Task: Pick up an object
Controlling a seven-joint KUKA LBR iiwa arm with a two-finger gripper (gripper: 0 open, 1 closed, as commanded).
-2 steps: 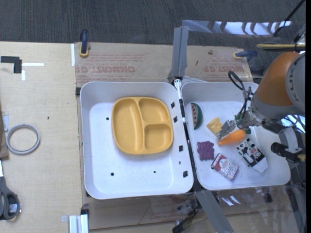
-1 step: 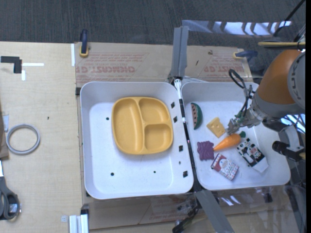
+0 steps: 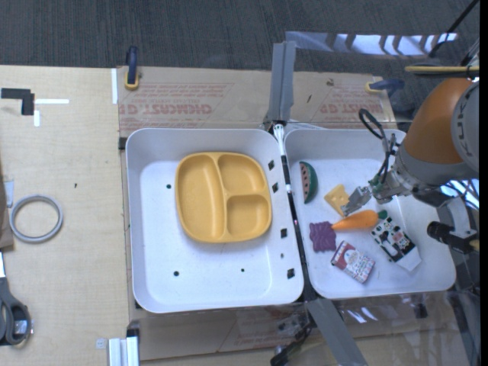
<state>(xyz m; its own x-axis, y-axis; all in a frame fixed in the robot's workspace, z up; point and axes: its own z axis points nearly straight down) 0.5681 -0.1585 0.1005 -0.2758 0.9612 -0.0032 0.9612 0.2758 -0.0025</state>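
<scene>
The right bin (image 3: 427, 280) holds several toy foods. A watermelon slice (image 3: 307, 181) lies at its left, with a yellow cheese wedge (image 3: 336, 199) beside it. Below them are an orange carrot (image 3: 355, 220), a purple grape bunch (image 3: 322, 236), a red-and-white carton (image 3: 353, 261) and a black-and-white spotted carton (image 3: 394, 240). My gripper (image 3: 360, 200) reaches in from the right. It sits low between the cheese wedge and the carrot, just above the carrot's middle. I see nothing lifted off the bin floor.
A yellow divided plate (image 3: 224, 197) lies in the left bin (image 3: 152, 273). A raised divider (image 3: 287, 204) separates the two bins. On the bench at the left are a tape ring (image 3: 34, 218) and scissors (image 3: 11, 319). The arm's orange band (image 3: 442, 124) hangs over the right bin's far corner.
</scene>
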